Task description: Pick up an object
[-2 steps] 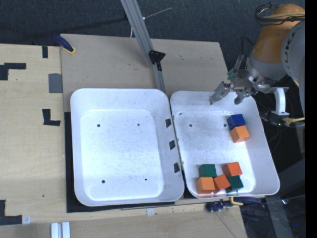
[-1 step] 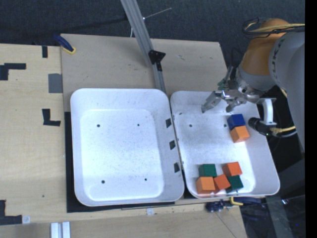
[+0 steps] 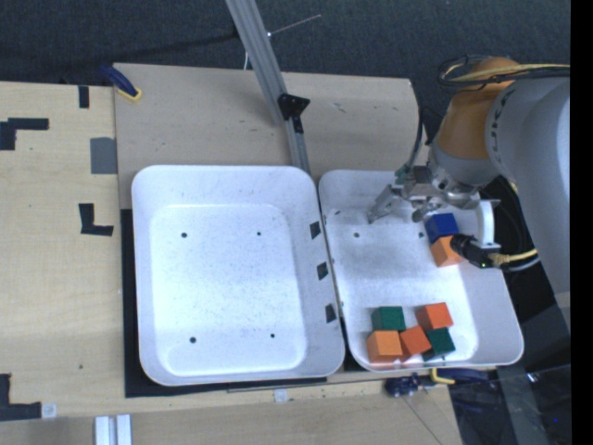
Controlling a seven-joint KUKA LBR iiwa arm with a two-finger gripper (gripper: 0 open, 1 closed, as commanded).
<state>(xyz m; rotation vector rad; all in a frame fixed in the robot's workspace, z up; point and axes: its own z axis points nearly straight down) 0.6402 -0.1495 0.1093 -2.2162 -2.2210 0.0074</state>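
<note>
Lying under the open claw (image 3: 400, 202), blue block (image 3: 442, 224) touches orange block (image 3: 447, 250)

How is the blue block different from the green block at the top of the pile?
The blue block is blue, and the green block is green. The blue block sits near the gripper, at the far end of the right bin; the green block sits at the near end. The blue block touches one orange block; the green block is packed in a cluster of several blocks. Both are small cubes in the same bin.
</note>
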